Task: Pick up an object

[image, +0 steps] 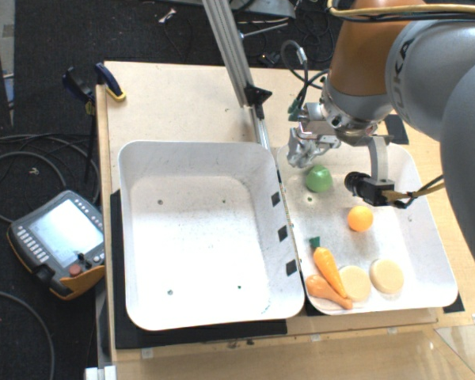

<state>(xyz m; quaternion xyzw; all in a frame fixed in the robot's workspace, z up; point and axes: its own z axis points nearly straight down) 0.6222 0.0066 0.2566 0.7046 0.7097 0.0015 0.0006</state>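
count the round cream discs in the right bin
2. One cream disc lies near the right bin's front right corner; the other sits just left of it, touching the carrot. The arm covers part of the bin's back, so another could be hidden.

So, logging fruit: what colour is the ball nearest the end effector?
Green ball, in the camera view.

Teach pendant (57, 244) left of bench (182, 101)

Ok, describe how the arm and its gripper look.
The arm is bulky, with smooth grey casings and a rounded orange band above the wrist. A thin yellowish cable loops over the orange part. The gripper is a small silvery metal unit with dark cables running to it.
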